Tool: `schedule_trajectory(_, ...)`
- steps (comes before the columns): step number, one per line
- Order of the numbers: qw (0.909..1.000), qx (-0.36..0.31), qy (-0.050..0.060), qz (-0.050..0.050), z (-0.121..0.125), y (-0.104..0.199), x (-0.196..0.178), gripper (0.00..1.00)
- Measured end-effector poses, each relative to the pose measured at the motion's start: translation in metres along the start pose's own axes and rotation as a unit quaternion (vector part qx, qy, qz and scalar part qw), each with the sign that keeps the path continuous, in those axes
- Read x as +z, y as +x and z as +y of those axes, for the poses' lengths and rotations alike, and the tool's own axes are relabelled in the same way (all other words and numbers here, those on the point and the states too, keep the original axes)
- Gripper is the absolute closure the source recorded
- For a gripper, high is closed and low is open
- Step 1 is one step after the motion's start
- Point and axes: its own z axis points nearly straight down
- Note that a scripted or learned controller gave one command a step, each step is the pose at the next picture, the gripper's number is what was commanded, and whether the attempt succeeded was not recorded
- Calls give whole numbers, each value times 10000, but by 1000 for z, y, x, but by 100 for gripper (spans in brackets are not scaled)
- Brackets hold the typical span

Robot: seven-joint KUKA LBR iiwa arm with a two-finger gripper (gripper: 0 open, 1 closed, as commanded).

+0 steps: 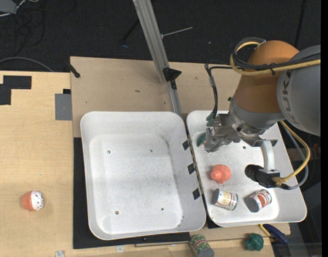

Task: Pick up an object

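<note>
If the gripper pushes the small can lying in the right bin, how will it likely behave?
The small can lies on its side in the right bin, so it would probably roll rather than slide. Its curved body looks smooth, perhaps slippery. It seems light, so a nudge may send it toward the orange-red ball.

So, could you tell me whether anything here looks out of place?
Yes: an orange-and-white ball lies on the bench far left of both bins, and a small can and a green object sit outside the right bin's front edge.
</note>
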Motion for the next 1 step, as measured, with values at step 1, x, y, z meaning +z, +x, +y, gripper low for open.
schedule_trajectory(1, 10000, 0, -1, 0, 17, 49, -2, 100)
